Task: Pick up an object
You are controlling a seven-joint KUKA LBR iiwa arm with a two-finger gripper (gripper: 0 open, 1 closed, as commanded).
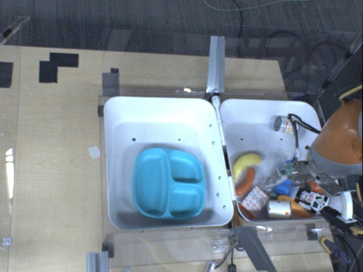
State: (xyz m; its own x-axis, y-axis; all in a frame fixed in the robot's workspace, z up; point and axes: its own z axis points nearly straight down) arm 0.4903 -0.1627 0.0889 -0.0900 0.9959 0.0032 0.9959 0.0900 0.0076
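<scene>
The arm's orange-banded wrist (342, 130) hangs over the right bin (255, 115), directly above the clutter packed into that bin's near corner. The tool itself sits beneath the wrist, somewhere around the blue and clear bits by the pile, and I cannot tell how it is set.

The main risk, as I judge it, is the crowding. The things to the right of the banana (247, 164) lie touching or overlapping, so a descent there could catch two at once, wedge against a neighbour, or push something aside and come up with nothing. The small silver can (279, 208) is round and could roll away from a pinch. The black cable (297, 130) trailing beside the wrist might also snag.

Counted: two white bins; one blue divided tray (168, 181) alone in the left bin (159, 115). In the right bin there is one yellow banana, one red-orange sausage-shaped piece (245, 181) just below it, one checked packet (256, 199), one silver can, one grey cylinder (282, 123) well above the banana near the far wall, and perhaps four or five small mixed items under the wrist, too jumbled to count surely.
</scene>
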